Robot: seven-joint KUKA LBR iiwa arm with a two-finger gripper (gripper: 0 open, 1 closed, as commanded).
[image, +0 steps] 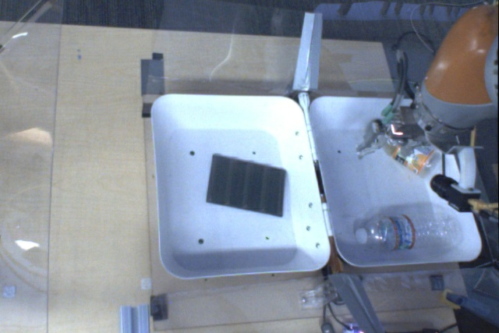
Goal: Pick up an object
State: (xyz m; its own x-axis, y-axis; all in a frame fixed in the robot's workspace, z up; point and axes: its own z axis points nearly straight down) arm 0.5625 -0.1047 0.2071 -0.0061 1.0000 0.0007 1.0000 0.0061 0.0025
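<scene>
Even, fairly bright light from overhead. Glare streaks the clear sheet (47,129) at left. The whole picture is slightly soft.

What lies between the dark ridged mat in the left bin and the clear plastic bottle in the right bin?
In the camera view, between the mat and bottle lie only bare white bin floor and the two bins' adjoining rims.

a dark grey ribbed rectangular pad (247,184) lies flat and slightly askew in the middle of the left bin. a clear plastic bottle (405,232) with a blue label lies on its side near the right bin's front edge. a small orange-and-clear wrapped item (415,159) lies toward that bin's back right.
</scene>
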